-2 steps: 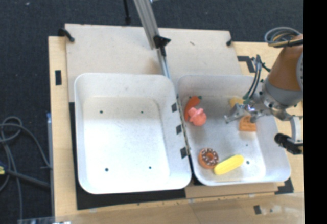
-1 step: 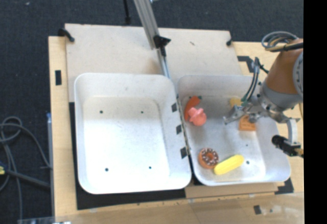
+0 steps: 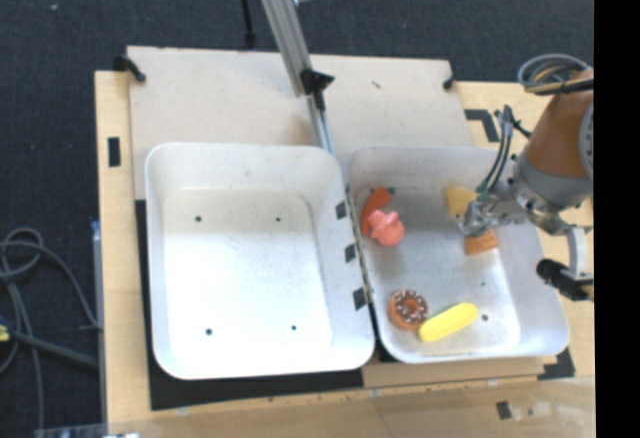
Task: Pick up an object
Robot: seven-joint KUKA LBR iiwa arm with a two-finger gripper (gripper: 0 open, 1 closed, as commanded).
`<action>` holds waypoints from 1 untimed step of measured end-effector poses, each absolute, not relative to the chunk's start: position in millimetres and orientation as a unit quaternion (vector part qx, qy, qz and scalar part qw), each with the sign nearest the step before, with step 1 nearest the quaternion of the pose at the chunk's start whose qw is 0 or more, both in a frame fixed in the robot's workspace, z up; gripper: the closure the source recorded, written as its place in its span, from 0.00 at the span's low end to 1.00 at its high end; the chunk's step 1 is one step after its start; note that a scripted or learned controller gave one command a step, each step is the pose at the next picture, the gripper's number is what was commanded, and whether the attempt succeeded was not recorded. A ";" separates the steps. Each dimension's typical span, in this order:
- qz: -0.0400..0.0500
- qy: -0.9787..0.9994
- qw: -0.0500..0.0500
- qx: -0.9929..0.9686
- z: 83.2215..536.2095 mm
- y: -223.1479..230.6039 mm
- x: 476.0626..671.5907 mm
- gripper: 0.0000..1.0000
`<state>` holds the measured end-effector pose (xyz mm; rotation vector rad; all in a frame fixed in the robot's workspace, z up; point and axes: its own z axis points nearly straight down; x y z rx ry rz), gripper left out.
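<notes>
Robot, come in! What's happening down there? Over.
Gripper low in right bin, over orange piece. Nothing seen held. Yellow piece close beside.

Orange block point(image 3: 482, 243) — right bin point(image 3: 530, 326), under tool point(image 3: 472, 223).

Pretty bright, even light from above. The two white bins point(image 3: 250, 256) come close to blowing out and their inner walls lose detail, while the dark carpet point(image 3: 60, 6) around the bench stays grainy and murky. Shadows are soft and short: a thin dark one sits under the left bin's lower edge, and little ones hug the toys. The whole frame is low-res and a bit soft, with small things like the yellow banana point(image 3: 447, 322) smeared at the edges. No strong glare spots.
</notes>
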<state>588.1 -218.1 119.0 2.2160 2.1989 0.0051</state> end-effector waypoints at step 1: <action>0.001 0.707 0.003 0.707 163.0 -219.0 589.9 1.00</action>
